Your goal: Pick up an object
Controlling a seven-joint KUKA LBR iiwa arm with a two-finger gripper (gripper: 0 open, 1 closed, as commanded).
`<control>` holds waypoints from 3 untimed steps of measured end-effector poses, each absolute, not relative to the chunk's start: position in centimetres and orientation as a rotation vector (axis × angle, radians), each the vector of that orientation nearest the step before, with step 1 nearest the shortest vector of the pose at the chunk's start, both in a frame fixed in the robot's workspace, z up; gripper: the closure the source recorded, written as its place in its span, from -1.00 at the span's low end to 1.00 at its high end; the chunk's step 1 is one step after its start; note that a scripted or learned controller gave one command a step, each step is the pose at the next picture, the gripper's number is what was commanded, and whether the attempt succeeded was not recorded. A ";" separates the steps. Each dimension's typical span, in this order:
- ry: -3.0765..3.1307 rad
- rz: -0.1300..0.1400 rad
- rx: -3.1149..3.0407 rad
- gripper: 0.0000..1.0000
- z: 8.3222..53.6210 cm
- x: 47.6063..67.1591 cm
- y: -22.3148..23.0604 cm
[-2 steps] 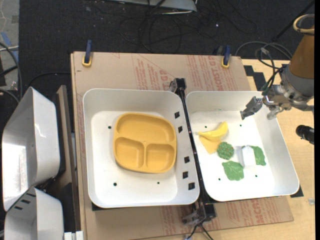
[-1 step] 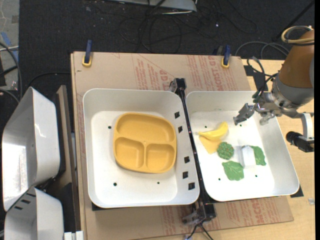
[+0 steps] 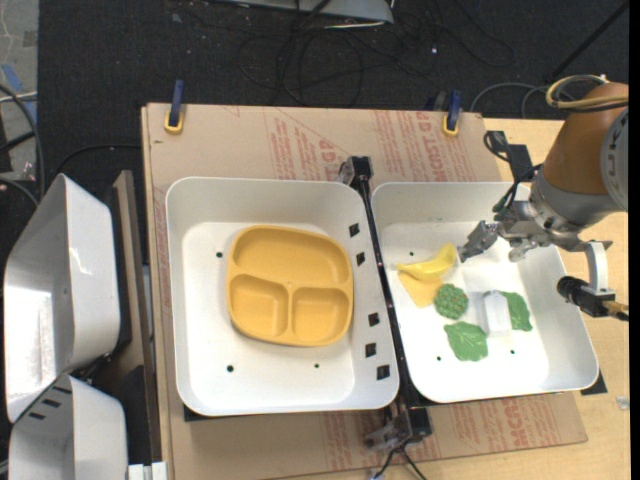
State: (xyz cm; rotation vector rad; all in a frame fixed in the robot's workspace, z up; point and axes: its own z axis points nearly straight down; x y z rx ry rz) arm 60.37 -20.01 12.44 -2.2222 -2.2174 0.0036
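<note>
Yellow 3-compartment tray (image 3: 291,286) lies in the left bin (image 3: 190,298); 2 blue clamps (image 3: 176,105) grip the cardboard (image 3: 300,138).

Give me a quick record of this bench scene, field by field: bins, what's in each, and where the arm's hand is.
left bin: holds a yellow divided plate
right bin: holds a yellow banana-like toy, a green broccoli-like piece, a green leaf-shaped piece, a white block, another green piece
hand: over the right bin's upper part, just right of the yellow toy
holding: nothing seen between its fingers
</note>
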 end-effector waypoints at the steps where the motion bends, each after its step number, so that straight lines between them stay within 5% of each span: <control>1: -2.222 -0.001 -2.225 1.00 13.8 60.5 -20.0; 3: -2.229 -0.003 -2.220 1.00 21.0 61.6 -19.3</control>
